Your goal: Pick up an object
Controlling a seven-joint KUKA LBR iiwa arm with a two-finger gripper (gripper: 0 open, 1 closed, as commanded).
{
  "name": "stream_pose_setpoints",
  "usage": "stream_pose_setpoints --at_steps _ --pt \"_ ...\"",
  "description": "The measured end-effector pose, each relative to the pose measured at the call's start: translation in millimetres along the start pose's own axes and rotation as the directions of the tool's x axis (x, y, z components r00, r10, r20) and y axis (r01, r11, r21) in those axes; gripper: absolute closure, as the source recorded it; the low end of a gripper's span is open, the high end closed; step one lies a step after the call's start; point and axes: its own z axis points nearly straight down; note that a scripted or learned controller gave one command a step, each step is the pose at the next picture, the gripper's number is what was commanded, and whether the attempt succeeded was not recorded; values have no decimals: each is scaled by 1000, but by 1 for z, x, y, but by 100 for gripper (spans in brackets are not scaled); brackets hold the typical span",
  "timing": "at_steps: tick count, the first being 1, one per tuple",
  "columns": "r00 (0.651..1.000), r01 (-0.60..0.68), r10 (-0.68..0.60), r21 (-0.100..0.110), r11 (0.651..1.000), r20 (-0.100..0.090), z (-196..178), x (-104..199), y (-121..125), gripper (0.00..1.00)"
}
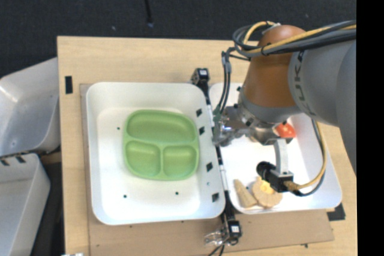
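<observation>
Green divided plate (161, 144): one, in the left-of-frame bin (99, 189). Tan pieces (266, 193): two, lower right. Gripper (231, 129): grip state cannot be told.

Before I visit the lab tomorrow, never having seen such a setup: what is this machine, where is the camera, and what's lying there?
One camera looks down at a slant. The grey robot arm reaches in from the right; its gripper hangs over the right bin. That bin holds tan pieces and a small orange thing partly under the arm. The left bin holds a green divided plate. Whether the gripper holds anything, I cannot tell.
</observation>
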Motion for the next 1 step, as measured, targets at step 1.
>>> stream_pose_setpoints --at_steps 1 --pt "1000 2 -2 -4 1000 -1 -14 55 -13 100"
